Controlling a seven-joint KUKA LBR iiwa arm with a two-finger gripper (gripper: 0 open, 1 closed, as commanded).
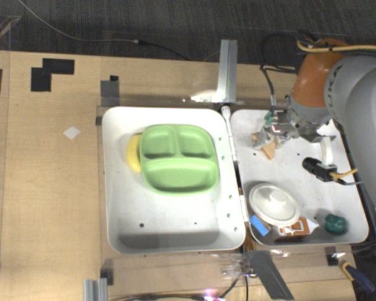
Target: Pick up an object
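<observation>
Down front we see a white bowl (274, 204) beside a blue block (259, 226). Our claw (271, 138) hangs low over a tan piece (269, 149), ready to grab; we cannot tell its state.

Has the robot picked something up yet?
Not yet, it seems. The hand is low in the right bin, close to a small tan piece. Nothing looks lifted: the white bowl, the green ball and the green plate lie untouched. Grabbing and lifting remain.

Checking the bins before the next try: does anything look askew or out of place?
One oddity: a yellow object in the left bin lies partly hidden beneath the green divided plate, poking out at its left edge.
</observation>
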